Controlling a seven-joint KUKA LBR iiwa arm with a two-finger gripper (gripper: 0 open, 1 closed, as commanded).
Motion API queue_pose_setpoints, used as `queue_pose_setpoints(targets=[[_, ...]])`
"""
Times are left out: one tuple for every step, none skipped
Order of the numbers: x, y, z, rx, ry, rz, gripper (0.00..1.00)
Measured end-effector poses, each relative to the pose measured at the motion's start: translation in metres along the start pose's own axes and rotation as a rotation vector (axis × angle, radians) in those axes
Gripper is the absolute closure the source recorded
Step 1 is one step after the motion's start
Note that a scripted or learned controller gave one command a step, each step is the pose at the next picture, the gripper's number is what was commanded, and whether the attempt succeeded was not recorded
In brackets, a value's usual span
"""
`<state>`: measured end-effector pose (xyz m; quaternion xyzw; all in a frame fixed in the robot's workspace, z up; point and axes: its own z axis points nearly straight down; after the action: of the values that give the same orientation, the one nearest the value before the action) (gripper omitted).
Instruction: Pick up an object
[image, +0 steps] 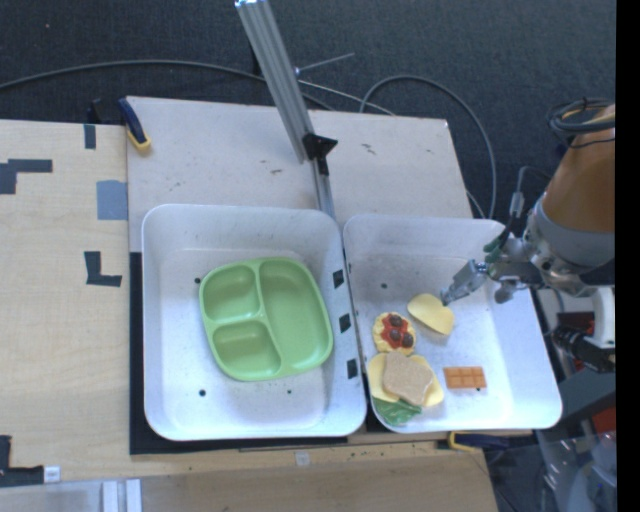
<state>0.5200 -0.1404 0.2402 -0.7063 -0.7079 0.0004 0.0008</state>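
Grey arm reaching in from the right, orange band up high, wrist angled down-left, gripper (458, 291) pointing low and leftward.

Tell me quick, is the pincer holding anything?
Pincer: cannot be told whether open or closed; it hovers just above the yellow heart-shaped toy, nothing visibly held.

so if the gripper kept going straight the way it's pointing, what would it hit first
Most likely the pale yellow heart-shaped piece. The gripper points down and to the left in the camera view, inside the right bin, and that piece lies just beyond its tip. Its height above the piece is unclear from this angle.
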Motion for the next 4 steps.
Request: queue_pose_setpoints(targets=[[0.000, 0.000, 0.000, 0.000, 0.000, 0.000, 0.00], [0.000, -0.009, 0.048, 0.005, 0.000, 0.001, 0.00], [-0.006, -0.009, 0.094, 0.005, 0.000, 0.002, 0.00], [-0.005, -0.010, 0.148, 0.006, 0.000, 0.001, 0.00]])
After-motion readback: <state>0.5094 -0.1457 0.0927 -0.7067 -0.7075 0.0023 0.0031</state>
